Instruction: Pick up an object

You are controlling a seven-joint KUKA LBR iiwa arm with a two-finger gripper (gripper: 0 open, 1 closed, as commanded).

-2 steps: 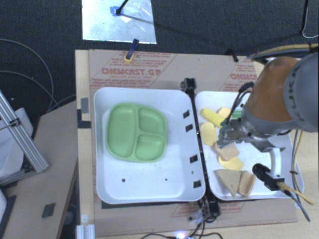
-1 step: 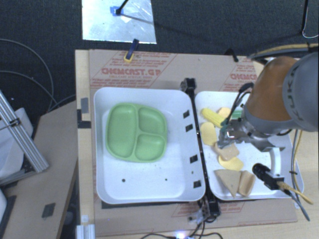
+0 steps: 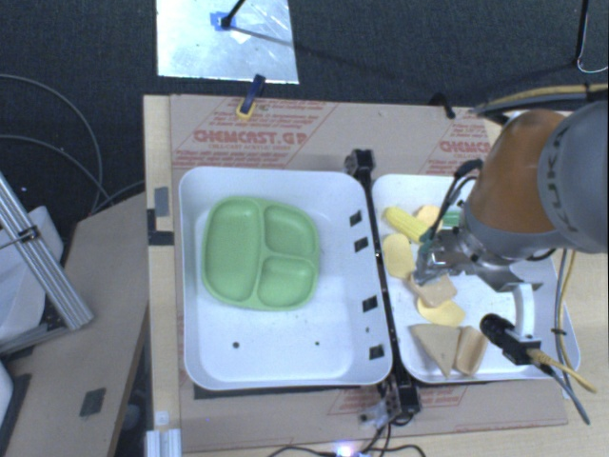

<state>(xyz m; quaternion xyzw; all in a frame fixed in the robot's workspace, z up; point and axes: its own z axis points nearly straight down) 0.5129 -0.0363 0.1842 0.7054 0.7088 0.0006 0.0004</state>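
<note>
Down in the right-hand shallow white bin [image 3: 538, 284], right of centre in the frame, sits the pincer [image 3: 430, 263] of the grey arm with the orange band [image 3: 519, 188]. Hangs low over a cluster of pale yellow and tan food-shaped pieces. Cannot tell whether released or clenched: too dark and too small there, with the wrist covering much of it.

Candidates for the pick, all in that right bin: a yellow corn-cob shaped piece [image 3: 404, 223] toward the upper left of the cluster, a pale yellow flat piece [image 3: 398, 255] just below it, a tan slab [image 3: 438, 291] directly under the pincer, and 2 beige wedges [image 3: 447, 347] near the lower edge. Nearest to hand: the tan slab, seemingly touching or just beside the tips.

Best done by settling on 1 piece only, the slab, and centring on it before closing. Flat and thin, so likely hard to get under; better across its narrow sides. Risk of nudging the neighbours, which lie close together.

Left bin [image 3: 285, 184] holds a green 3-compartment plastic plate [image 3: 261, 253], well apart, on the cardboard-covered bench [image 3: 314, 131].
</note>
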